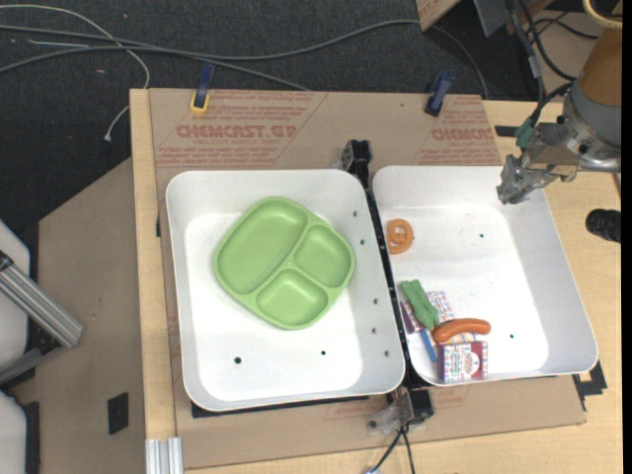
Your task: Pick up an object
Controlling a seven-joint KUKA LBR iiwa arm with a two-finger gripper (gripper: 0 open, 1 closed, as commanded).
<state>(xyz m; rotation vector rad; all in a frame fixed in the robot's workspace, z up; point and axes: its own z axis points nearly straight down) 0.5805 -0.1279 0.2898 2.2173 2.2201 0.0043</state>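
Camera view: arm hangs its jaws above right bin's far edge.

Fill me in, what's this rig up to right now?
The KUKA arm's gripper hovers over the right bin's far edge, holding nothing. Its pick candidates sit along the bin's left side: an orange ring, a green block, a toy hot dog, a small box. A green divided plate lies in the left bin.

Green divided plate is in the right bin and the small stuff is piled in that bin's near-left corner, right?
Not quite. The camera view shows the green divided plate in the left bin. The small stuff does sit in the right bin's near-left corner.
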